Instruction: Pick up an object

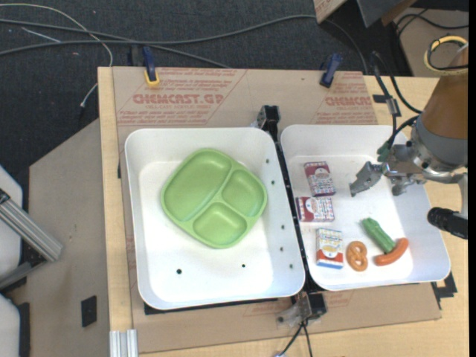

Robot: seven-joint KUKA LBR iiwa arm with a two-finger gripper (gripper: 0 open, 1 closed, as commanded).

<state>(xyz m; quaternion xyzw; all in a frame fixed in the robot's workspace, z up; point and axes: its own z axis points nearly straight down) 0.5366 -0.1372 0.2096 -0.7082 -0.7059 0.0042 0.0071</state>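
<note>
In the right bin (338, 141) lie several toy foods. A red-and-white carton (317, 178) lies at the upper left, a flat pink box (315, 209) below it, and a yellow-and-red carton (329, 247) lower still. A pretzel (357, 256), a green pickle (378, 233) and an orange sausage (392, 251) lie at the lower right. My gripper (381, 183) hovers over the bin's right half, above the pickle and to the right of the red-and-white carton. Its fingers are spread open with nothing between them.
The left bin (141, 222) holds a green divided plate (214, 197). A black clamp (268, 117) sits where the bins meet at the back, another clamp (306, 306) at the front. Cables cross the dark floor beyond the bench.
</note>
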